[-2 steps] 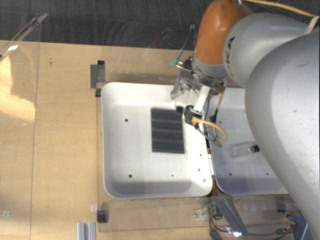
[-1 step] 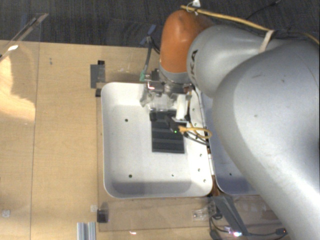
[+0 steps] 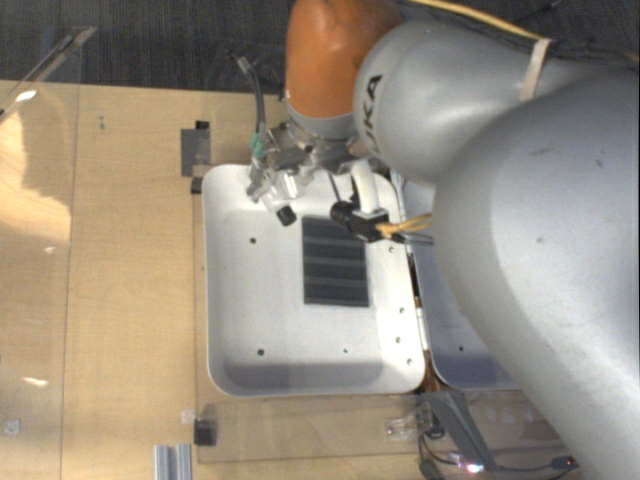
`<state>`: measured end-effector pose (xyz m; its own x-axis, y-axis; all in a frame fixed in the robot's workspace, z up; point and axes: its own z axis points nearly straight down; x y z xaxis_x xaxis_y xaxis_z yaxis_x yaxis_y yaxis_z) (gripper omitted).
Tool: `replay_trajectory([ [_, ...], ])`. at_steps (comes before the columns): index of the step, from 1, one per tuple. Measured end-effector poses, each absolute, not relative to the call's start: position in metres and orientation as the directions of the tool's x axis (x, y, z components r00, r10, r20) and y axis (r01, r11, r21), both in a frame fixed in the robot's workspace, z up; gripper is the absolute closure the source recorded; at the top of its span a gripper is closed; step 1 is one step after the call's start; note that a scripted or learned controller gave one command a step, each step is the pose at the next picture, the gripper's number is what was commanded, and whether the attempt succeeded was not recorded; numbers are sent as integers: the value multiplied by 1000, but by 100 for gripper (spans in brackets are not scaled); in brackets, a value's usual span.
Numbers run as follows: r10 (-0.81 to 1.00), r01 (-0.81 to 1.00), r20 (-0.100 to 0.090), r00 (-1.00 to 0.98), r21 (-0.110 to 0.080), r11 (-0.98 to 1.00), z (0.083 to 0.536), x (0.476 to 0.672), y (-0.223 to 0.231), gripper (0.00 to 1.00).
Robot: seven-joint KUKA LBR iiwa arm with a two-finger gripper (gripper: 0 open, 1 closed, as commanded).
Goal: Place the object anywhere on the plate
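A dark grey ribbed rectangular plate (image 3: pixel 335 261) lies flat in the left white bin (image 3: pixel 240 358), right of the bin's middle. My gripper (image 3: pixel 270 186) hangs over the bin's far left corner, up and left of the plate. A small black object (image 3: pixel 285 214) sits right at the gripper's lower tip, just off the plate's far left corner. I cannot tell whether it is held or resting on the bin floor.
The right bin (image 3: pixel 455 363) is mostly hidden under my large grey arm. The wooden bench (image 3: pixel 110 268) extends to the left. Small dark brackets (image 3: pixel 197 148) (image 3: pixel 205 431) stand at the left bin's outer corners.
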<state>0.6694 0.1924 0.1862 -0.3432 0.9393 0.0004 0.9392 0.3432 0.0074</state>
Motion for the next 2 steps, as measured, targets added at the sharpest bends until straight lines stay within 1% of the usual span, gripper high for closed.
replay_trajectory([
  [1,748,748,-4,-664,10,664,265,670,225,100],
  [2,750,750,-2,-661,5,661,209,667,212,100],
])
